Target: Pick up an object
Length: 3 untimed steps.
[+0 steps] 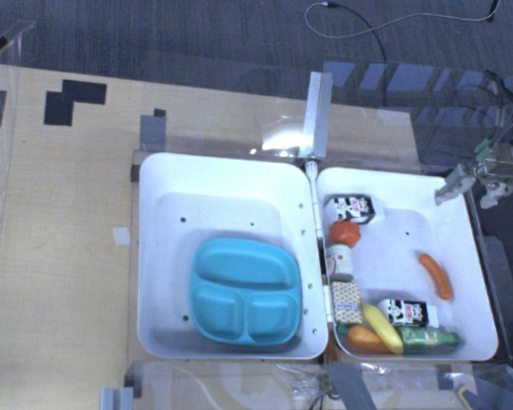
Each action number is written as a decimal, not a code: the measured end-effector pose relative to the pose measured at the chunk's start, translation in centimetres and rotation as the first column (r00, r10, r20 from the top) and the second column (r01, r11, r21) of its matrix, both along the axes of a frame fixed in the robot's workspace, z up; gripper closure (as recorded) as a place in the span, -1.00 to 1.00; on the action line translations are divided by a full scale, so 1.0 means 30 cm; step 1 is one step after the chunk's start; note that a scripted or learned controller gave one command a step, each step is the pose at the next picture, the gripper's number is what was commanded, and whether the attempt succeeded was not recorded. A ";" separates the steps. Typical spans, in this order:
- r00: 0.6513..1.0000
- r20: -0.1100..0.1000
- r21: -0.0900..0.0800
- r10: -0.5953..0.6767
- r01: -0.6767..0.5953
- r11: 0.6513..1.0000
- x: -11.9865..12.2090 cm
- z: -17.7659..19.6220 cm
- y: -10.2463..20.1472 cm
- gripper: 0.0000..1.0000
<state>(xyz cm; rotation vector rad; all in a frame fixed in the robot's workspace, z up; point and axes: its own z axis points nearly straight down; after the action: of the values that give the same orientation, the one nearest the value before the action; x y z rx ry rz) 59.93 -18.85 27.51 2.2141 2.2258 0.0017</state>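
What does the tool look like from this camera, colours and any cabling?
At the upper right edge, the tool is pale grey metal with thin angular fingers. Behind them sits a cluttered light-grey block with dark wiring and small greenish bits. It is too small and blurred to read markings.

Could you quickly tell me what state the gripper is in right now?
Gripper: above the right bin's far right corner, with nothing between its fingers; open or shut cannot be told.
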 end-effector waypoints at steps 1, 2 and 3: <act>1.000 -0.001 0.000 0.012 -0.012 1.000 -0.158 -0.371 -0.057 -1.00; 1.000 0.003 0.000 0.025 -0.025 1.000 -0.107 -0.600 -0.055 -1.00; 1.000 0.007 -0.001 0.025 -0.025 1.000 -0.101 -0.567 -0.054 1.00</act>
<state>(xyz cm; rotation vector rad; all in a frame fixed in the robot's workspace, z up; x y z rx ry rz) 56.91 -20.49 10.50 2.1815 2.2493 0.0083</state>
